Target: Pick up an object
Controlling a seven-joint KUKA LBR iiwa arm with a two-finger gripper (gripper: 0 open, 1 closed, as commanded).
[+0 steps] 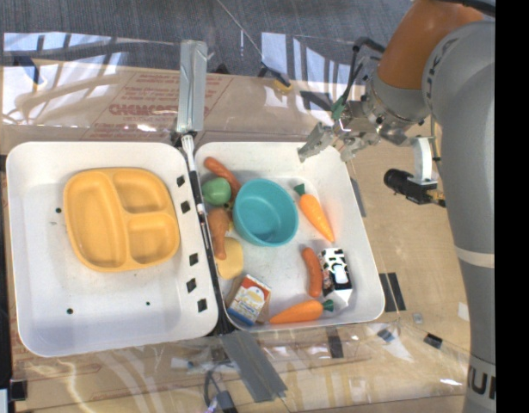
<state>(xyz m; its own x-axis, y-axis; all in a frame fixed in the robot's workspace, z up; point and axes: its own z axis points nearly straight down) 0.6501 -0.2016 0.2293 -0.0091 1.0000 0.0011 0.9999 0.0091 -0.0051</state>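
Gripper (322, 143) hangs over right bin's (360, 231) far rim, fingers spread, nothing between them. We note teal bowl (266, 212) mid-bin, carrot (316, 216) just right of it.

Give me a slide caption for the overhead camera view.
Gripper above the right white bin's far rim; teal bowl and toy carrots inside; yellow divided tray left.

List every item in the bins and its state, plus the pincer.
pincer: above the right bin's far rim, holding nothing
teal bowl: upright
yellow divided plate: flat, face up, in the left bin
carrot: lying flat beside the bowl
milk carton: lying on its side
small juice box: lying flat
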